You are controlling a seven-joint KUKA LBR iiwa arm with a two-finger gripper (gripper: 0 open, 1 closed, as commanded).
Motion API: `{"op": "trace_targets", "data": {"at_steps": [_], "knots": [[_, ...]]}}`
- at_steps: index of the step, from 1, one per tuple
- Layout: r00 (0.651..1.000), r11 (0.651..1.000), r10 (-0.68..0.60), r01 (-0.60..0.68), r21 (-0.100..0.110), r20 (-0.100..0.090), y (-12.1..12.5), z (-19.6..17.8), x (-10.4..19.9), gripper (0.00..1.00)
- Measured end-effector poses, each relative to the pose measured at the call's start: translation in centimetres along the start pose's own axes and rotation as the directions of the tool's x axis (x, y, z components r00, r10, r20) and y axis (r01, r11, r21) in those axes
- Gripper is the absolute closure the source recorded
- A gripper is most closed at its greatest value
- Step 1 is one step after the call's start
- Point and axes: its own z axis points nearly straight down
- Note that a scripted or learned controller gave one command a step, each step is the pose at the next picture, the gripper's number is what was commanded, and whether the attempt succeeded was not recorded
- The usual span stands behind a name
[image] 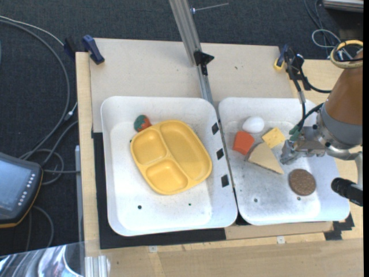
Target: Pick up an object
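Arm in from the right, grey with its orange band (350, 94) up near the edge, and the fingers (287, 152) are down low in the right bin (277, 212); whether they are spread or closed cannot be made out from this angle, and nothing is seen clearly between them; they sit right at the edge of the pale wedge (265, 157), the cheese-coloured piece lying flat in the middle of that bin; just above them, a small yellow block (273, 137), touching or nearly touching the wedge; left of that, a red-orange block (243, 142) beside the wedge's upper corner; behind it, a white egg-shaped object (253, 124) near the bin's far wall; just below the fingers, a brown round disc (301, 182) lying flat, apart from the wedge; over in the left bin (173, 218), a yellow divided tray (170, 156) with three compartments, sitting at a slant; tucked at its upper left corner, a small red and green object (142, 122); both bins side by side on the counter (150, 68); a metal pole (185, 22) runs down between them.
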Motion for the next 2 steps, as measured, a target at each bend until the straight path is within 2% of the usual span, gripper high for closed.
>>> {"op": "trace_targets", "data": {"at_steps": [1,2], "knots": [[1.0,1.0,-0.005,0.005,0.006,-0.004,0.5,0.4,5.1,1.0],[1.0,1.0,-0.007,0.007,0.002,-0.003,2.3,-0.6,11.0,1.0]]}}
